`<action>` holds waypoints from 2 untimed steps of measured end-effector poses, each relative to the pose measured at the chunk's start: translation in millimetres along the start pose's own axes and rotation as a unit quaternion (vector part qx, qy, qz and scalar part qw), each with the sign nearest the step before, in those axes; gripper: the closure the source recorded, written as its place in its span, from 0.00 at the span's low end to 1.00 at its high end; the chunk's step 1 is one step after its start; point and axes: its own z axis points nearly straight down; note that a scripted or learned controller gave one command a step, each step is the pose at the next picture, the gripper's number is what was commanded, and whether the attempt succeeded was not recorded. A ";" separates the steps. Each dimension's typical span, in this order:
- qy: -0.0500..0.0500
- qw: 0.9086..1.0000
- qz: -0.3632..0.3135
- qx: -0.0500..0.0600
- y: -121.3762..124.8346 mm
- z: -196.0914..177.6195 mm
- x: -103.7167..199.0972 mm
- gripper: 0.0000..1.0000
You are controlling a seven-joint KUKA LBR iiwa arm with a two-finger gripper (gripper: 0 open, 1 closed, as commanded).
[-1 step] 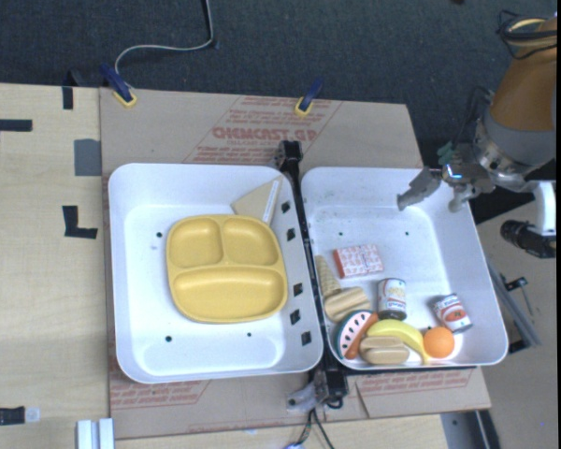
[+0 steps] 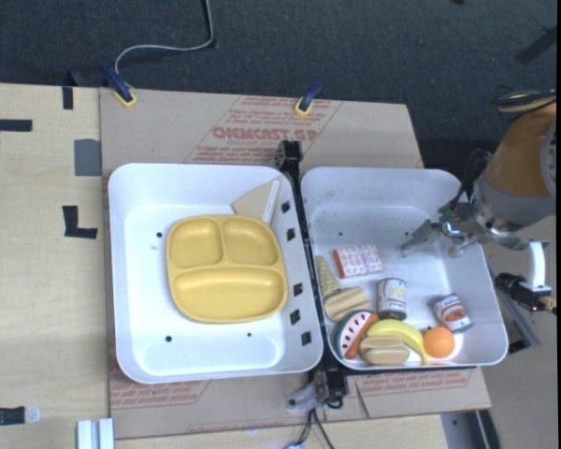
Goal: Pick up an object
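Meanwhile, from my remote station, I watch the arm [image 2: 524, 166] reach in from 3 o'clock over the right bin [image 2: 355, 187], its claw [image 2: 428, 236] hanging above the bare white floor in the bin's upper half. I cannot tell whether the claw is released or clenched; nothing shows in its grip.

Everything worth picking lies toward 6 and 7 o'clock of the claw, crowded along the bin's near edge. Nearest is a small red-and-white packet [image 2: 358, 261], lying flat toward 8 o'clock of the claw, its long axis running roughly 8 to 2 o'clock. Just below stands a small tin [image 2: 392, 298], and a second tin [image 2: 451, 312] lies tilted at about 5 o'clock. Along the bottom rim sit a banana [image 2: 397, 331], an orange [image 2: 438, 342], a hot-dog bun [image 2: 345, 302] and a red slice [image 2: 354, 331] that I read as watermelon, several of them touching.

In the left bin [image 2: 136, 251] rests a yellow divided tray [image 2: 228, 267], well apart from the arm.

My judgement: the packet is the likeliest target, and the claw would need to travel down and toward 8 o'clock to straddle its short side.
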 end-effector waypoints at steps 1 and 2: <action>0.000 1.000 -0.001 -0.005 -54.3 36.6 1.6 0.00; 0.000 1.000 -0.001 -0.006 13.1 36.2 1.4 0.00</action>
